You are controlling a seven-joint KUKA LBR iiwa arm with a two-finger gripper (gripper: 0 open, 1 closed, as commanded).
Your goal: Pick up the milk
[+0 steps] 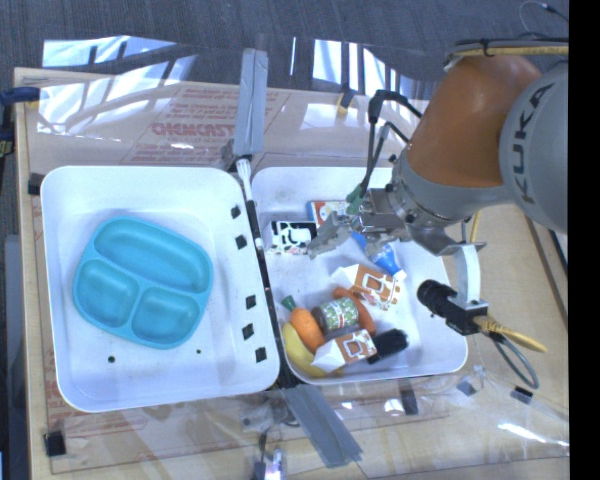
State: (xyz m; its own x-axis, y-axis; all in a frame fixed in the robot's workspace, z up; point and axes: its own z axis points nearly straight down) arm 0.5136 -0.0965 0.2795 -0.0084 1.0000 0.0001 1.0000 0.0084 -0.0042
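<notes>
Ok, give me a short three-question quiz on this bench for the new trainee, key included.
1. True or false: the blue divided plate lies in the same bin as the carrot.
2. Multiple choice: the gripper is above which bin? A) the left bin B) the right bin C) neither, it is off the bench.
3. Fill in: the banana lies against the right bin's ______ rim, at the picture's bottom.

Key: 1 false, the plate is in the left bin and the carrot in the right. 2 B. 3 near.
</notes>
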